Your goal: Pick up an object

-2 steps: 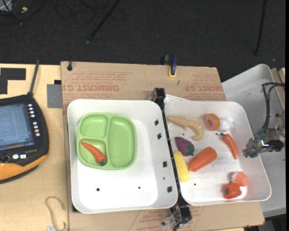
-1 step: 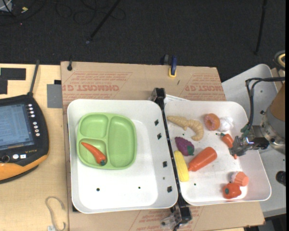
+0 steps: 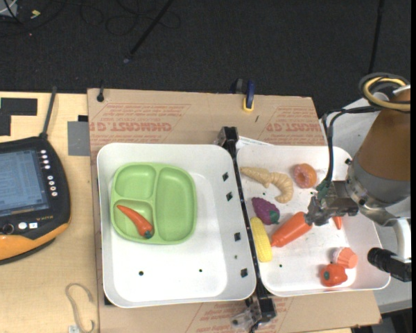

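End effector (image 3: 320, 210) touches carrot (image 3: 291, 229) top in right bin (image 3: 364, 283).

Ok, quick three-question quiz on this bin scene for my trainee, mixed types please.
1. True or false: the red pepper lies in the green divided plate.
2. Which bin holds the corn? A) left B) right
3. Fill in: the claw hangs by the top end of the ____.

Key: 1 true. 2 B, the right bin. 3 carrot.
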